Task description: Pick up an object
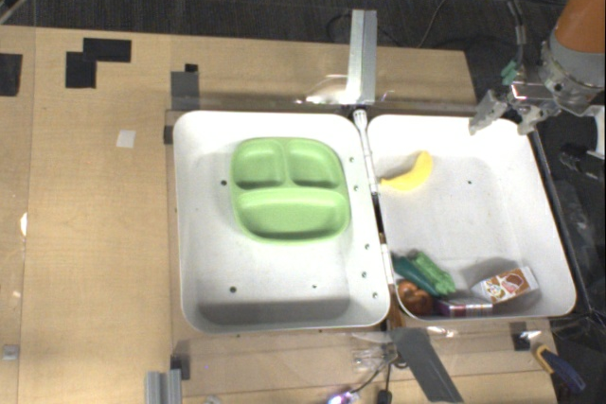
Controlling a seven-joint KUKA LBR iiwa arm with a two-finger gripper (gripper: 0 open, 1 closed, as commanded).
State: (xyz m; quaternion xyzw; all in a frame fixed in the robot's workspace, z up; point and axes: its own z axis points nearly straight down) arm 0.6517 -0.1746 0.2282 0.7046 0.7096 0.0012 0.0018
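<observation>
dark carpet runs along the top, with a thin pale cable trailing across it at the upper right. below it the light wooden desk (95, 232) carries black tape marks at its upper left and a metal upright post (364, 57) behind the seam where the two bins meet.

the left bin (204, 298) holds a green divided tray (288, 187), lying flat near its middle. the right bin (473, 222) has a yellow banana (409, 174) near its upper left corner, close to the dividing wall. along its lower edge sit a green object (426, 272), a brown round thing (414, 297) tucked into the corner, a purplish item (462, 307) too small to identify, and a small red and white carton (505, 284); these are bunched together and partly overlapping.

the arm comes in from the upper right, its orange band cut off by the frame edge. the hand (507, 109) hangs over the top right rim of the right bin, well apart from every object, with its two pale fingers spread and nothing between them.
</observation>
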